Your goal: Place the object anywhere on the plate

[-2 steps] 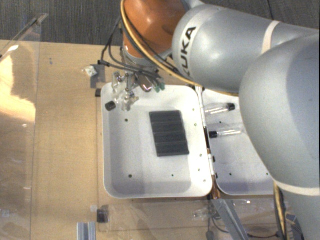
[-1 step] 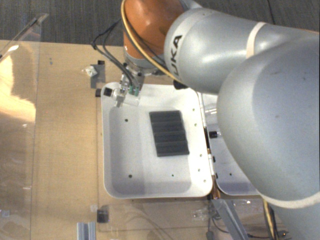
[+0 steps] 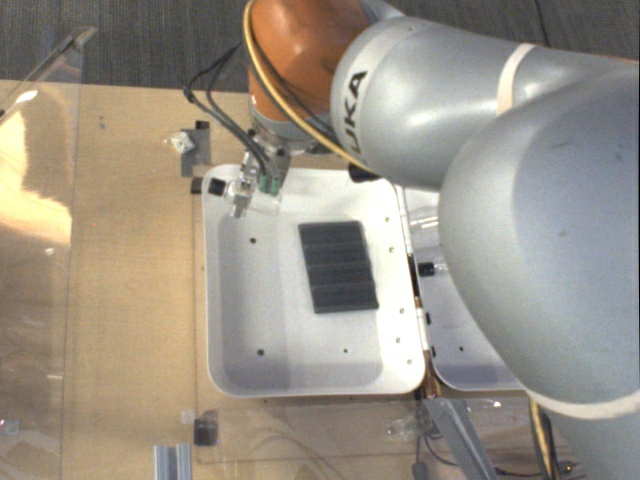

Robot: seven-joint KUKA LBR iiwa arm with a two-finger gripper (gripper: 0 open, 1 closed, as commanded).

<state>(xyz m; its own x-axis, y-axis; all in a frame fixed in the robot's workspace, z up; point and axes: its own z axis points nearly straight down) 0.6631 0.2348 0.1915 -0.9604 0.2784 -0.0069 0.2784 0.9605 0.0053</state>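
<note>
**Gripper (image 3: 243, 196) down at the far-left corner of the left-hand bin**

Hanging right over the corner of the left-hand white bin (image 3: 232, 358), up at the far rim, tip pointing down toward the bin floor. Open or closed? Cannot tell from this angle: too small, too cluttered with pale metal and a speck of green at the wrist. Nothing made out in its grasp either.

Looming above it, the grey KUKA arm (image 3: 520, 198), swinging in from the right and covering most of that side of the view. Orange band (image 3: 300, 33) big and glossy just above the wrist. Black cables (image 3: 215, 103) looping off the wrist's left, a yellow one (image 3: 262, 73) curving across the orange.

Now the task's thing: dark grey ribbed slab (image 3: 338, 266), rectangular, lying flat on the floor of the left-hand bin. Right of the bin's middle, slightly skewed to the bin's walls, touching none of them. Well apart from the gripper, nearer and to the right of it. Plate or object, cannot tell.

Beside it, the right-hand white bin (image 3: 455, 358), rims almost touching, mostly hidden beneath the arm.

Underneath everything, the pale wooden bench (image 3: 120, 298). Small black block (image 3: 205, 428) sitting on it near the front left, just off the left-hand bin's near corner. Another small black fitting (image 3: 199, 154) just outside the far-left corner, close to the gripper.
</note>
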